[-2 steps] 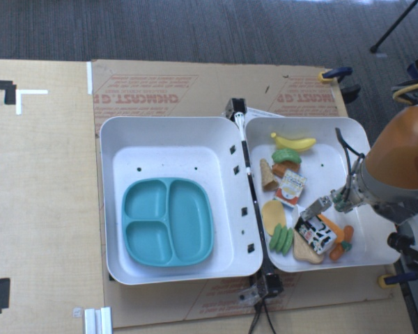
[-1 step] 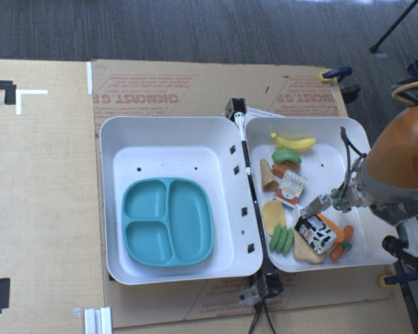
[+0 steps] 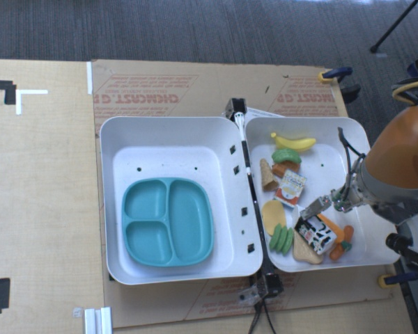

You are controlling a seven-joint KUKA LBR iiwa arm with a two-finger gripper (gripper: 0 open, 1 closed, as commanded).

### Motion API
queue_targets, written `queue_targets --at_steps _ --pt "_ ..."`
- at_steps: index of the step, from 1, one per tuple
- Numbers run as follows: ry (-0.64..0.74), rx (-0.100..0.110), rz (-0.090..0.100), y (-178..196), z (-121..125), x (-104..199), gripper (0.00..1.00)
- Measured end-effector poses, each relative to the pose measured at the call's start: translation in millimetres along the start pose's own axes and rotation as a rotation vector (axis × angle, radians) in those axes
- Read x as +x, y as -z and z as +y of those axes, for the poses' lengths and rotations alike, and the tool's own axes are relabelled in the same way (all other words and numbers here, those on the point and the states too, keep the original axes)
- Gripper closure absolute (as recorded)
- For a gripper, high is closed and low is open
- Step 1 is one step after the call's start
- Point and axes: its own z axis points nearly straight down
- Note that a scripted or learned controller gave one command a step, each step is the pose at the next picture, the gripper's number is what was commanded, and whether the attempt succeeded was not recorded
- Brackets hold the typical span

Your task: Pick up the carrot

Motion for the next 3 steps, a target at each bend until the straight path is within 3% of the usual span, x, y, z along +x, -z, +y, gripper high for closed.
queue_targets --at_steps 1,2,3 --pt "0.194 -0.009 -0.016 1.3 5.1 5.1 0.0" --pt "0.169 -0.004 -0.009 0.3 10.6 29.6 0.0" --pt "0.006 0.005 -0.001 -1.0 10.6 39.9 0.0"
